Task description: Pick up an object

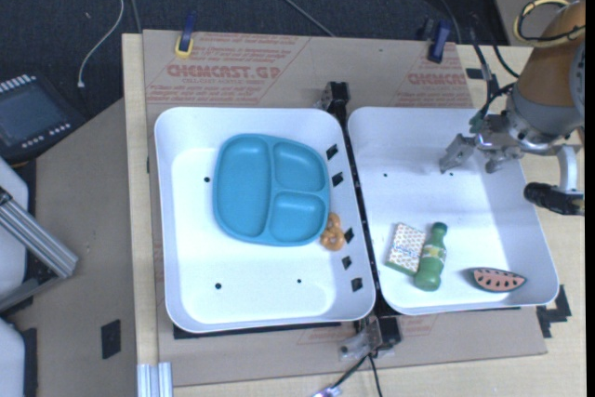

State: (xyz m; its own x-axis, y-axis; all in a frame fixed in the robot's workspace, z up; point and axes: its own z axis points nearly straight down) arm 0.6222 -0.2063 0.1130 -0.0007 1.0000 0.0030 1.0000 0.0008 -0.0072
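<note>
My gripper hangs over the upper right part of the right bin, its two fingers spread apart with nothing between them. Well below it, near the bin's front, a green bottle lies beside a small patterned packet. A watermelon slice rests at the bin's front right corner. In the left bin lies a blue divided plate, with a small orange-brown item at its lower right edge.
Black clips run along the divider between the two bins. The bins sit on a cardboard sheet. Cables trail across the dark floor at the back.
</note>
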